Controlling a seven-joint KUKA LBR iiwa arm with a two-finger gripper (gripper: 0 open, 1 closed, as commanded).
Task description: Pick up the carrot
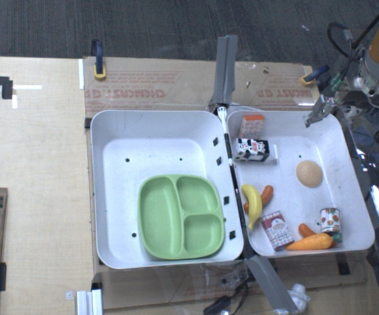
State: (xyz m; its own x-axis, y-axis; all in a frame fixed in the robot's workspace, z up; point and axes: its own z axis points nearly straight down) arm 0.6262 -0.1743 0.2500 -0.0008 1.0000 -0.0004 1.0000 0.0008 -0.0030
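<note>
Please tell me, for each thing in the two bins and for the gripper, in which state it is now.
carrot: lying flat at the right bin's near edge, not held.
can: upright, just behind the carrot's leafy end.
banana: lying by the left wall of the right bin.
green tray: flat in the left bin, compartments up.
cow-print carton: on its side.
gripper: over the right bin's far corner, holding nothing visible.

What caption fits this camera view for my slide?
Claw poised over the right bin's far corner; carrot lies at its near edge.
</note>
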